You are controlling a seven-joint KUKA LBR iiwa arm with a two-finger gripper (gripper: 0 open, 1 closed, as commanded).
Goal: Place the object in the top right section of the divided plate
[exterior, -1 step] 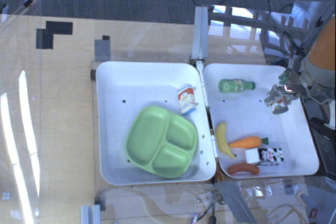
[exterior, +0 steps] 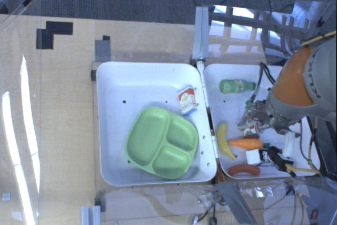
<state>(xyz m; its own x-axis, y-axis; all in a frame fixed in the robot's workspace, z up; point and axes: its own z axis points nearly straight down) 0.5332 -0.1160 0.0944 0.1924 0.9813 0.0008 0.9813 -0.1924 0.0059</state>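
Nothing placed yet: green divided plate (exterior: 162,142) lying in the left bin (exterior: 113,113) with all 3 sections bare, tilted so that the target top right section sits nearest the small white and red carton (exterior: 187,100) just beyond the plate's upper edge. Which item counts as the task's object, not certain; judging by the arm's position, probably one from the right bin (exterior: 224,166), well to the right of the plate. There, right of the plate: yellow banana (exterior: 225,140) closest, orange carrot (exterior: 245,143) just past it, red sausage-like piece (exterior: 243,169) below those, green bottle (exterior: 237,86) farther up. Claw (exterior: 254,119) low over the right bin, just above the carrot and near it; contact with it not clear. Claw's state impossible to tell, lost in dark clutter under the wrist, and nothing plainly gripped. Left to do, by this reading: secure an item, carry it leftward to the plate, set it in the top right section.
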